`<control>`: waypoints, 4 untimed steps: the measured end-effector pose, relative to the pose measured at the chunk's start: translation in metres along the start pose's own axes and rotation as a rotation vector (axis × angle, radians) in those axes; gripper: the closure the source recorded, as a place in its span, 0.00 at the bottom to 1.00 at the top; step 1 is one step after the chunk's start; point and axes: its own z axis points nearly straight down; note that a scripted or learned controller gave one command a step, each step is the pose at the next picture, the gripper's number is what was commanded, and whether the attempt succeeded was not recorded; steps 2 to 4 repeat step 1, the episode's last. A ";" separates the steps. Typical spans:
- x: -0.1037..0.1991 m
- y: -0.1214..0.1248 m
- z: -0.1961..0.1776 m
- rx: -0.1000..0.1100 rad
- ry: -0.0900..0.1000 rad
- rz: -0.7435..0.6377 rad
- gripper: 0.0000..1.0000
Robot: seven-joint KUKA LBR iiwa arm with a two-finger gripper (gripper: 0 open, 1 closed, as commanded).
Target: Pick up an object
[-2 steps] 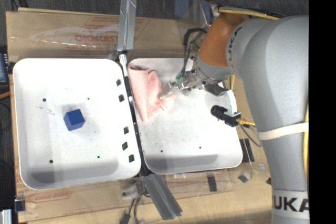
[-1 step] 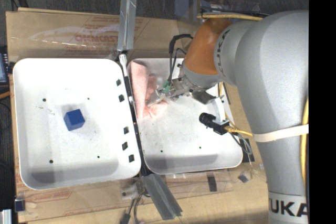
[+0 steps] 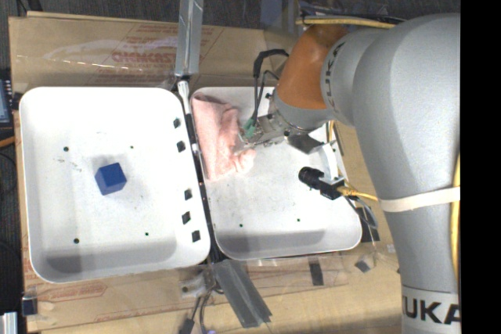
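Grey arm (image 3: 407, 145) looms largest, reaching in from the right. End effector (image 3: 252, 132) sits at the crumpled pink cloth (image 3: 219, 138) in the right bin (image 3: 282, 238), upper left corner; grip state indeterminate. Blue cube (image 3: 110, 177) lies in left bin (image 3: 47, 246).

Brown cardboard-covered surface (image 3: 94, 43) carries two white bins side by side: left bin (image 3: 47, 246), right bin (image 3: 282, 242).
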 end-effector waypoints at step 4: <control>0.043 0.042 -0.093 -0.005 -0.004 -0.007 1.00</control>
